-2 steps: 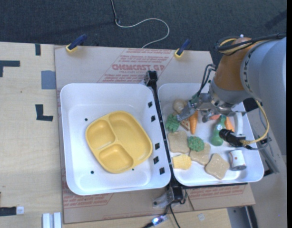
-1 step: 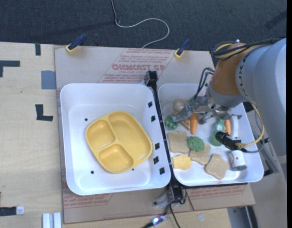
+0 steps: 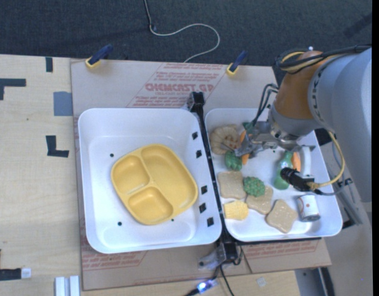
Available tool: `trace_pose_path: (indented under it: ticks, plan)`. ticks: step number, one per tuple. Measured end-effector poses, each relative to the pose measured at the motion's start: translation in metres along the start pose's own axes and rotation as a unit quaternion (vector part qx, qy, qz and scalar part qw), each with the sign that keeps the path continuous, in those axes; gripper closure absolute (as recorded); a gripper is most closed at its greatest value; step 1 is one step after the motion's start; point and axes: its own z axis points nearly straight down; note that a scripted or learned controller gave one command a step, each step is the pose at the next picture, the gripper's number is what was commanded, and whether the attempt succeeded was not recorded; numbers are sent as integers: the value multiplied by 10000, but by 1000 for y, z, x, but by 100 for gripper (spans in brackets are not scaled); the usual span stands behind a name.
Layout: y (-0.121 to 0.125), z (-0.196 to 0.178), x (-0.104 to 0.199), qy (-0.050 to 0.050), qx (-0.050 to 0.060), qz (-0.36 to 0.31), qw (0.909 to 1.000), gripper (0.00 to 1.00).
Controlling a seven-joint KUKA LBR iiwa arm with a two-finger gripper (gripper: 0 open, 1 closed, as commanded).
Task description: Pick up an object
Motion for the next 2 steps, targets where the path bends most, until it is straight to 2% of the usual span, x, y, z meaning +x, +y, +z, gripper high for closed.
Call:
trace_pose_path:
  ticks: [1, 2]
  plan:
    - [-7, -47, 5, -18, 30, 5, 10000, 100]
    - [-3, -90, 3, -22, 18, 4, 10000, 100]
